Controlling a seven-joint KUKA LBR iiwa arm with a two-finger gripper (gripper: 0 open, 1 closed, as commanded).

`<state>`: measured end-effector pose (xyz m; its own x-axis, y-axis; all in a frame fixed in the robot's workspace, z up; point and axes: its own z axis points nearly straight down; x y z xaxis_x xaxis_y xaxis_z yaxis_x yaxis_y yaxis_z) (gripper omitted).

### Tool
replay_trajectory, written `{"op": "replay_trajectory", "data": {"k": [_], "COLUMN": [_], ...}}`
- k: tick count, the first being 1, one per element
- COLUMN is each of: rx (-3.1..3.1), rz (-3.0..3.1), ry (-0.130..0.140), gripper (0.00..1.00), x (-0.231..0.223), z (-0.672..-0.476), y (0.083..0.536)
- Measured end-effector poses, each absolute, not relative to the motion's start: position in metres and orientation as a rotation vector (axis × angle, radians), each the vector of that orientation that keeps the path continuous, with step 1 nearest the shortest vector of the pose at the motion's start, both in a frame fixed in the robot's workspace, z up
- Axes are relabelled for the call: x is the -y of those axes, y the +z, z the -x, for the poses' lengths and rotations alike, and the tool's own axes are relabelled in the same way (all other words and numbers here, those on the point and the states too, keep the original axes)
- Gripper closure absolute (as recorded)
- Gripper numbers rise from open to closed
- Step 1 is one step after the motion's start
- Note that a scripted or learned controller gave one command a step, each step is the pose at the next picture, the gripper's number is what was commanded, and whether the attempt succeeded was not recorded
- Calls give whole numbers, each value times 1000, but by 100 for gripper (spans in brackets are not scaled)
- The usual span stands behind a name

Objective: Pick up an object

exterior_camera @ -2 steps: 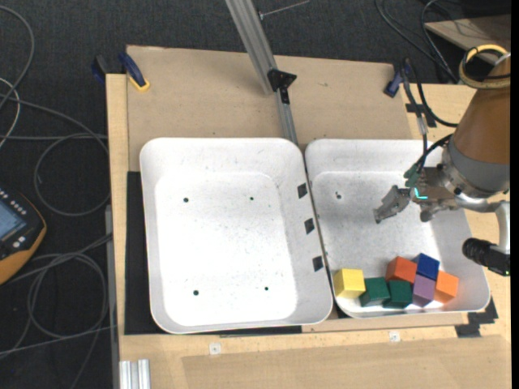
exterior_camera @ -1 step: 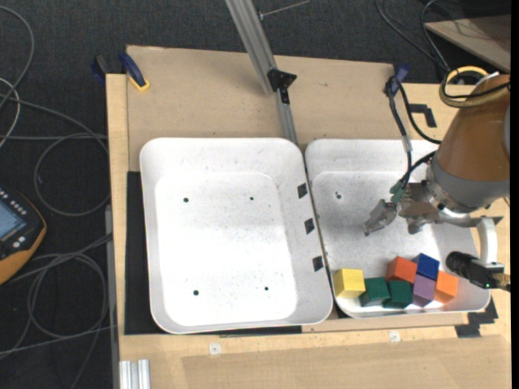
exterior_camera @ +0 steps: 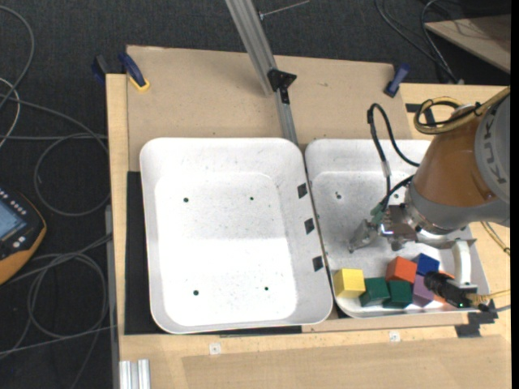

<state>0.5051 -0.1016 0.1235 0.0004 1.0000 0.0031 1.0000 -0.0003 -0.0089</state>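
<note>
The gripper hangs low in the right bin, its thin fingers slanting down and leftward toward bare white floor; whether they are parted or closed cannot be told at this size, and nothing shows between them, so it looks to be carrying nothing. The reason for that pose seems plain: the arm leans in from the right, bulky wrist above, so the tips land short of the pile rather than on it. The objects are huddled in the bin's near corner, likely because the shallow floor lets them slide and bunch there. Counted: one yellow block, nearest the fingers yet apart from them; two green blocks touching side by side; one orange block behind them; one blue block; one purple block. That makes six, though the cluster's right end is partly hidden by dark fittings. Two bins lie side by side; the left bin holds only specks and four dark dots.
</note>
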Motion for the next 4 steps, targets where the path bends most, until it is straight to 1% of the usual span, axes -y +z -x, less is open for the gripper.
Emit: {"op": "replay_trajectory", "data": {"k": [1,2,3,4], "rx": [2217,2221,2225,2228], "rz": [2218,2221,2223,2224], "ry": [3,-3,-4,-7], "gripper": [0,100,100,100], "x": [101,101,102,102], "z": [-504,-506,-499,-501], "y": [98,110,157,210]}}
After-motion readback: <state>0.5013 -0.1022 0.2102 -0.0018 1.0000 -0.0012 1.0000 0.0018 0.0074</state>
